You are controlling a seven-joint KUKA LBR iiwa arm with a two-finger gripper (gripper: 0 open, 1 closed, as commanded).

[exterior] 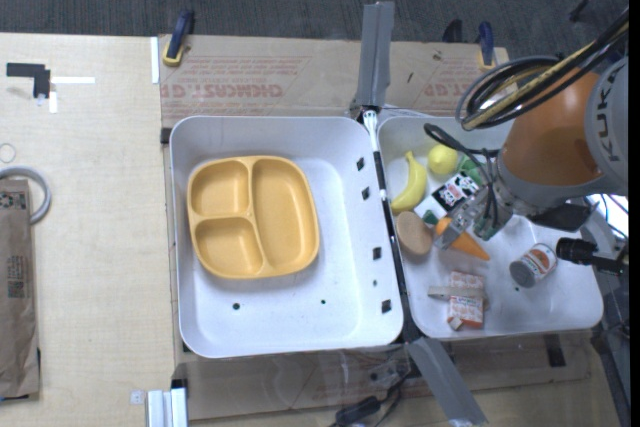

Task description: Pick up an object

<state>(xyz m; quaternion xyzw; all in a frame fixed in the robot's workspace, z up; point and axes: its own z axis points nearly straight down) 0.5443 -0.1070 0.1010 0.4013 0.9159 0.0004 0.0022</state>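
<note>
camera view puts the grey arm with its orange band low over the right-hand shallow white bin, with the yellow three-part plastic tray alone in the left-hand white bin. your candidates crowd together: yellow banana, brown rounded lump, orange wedge-shaped piece. the gripper sits just above that wedge; you cannot tell how the jaws stand. expect a neighbour nudged aside, or a slip off the sloped wedge.
</note>
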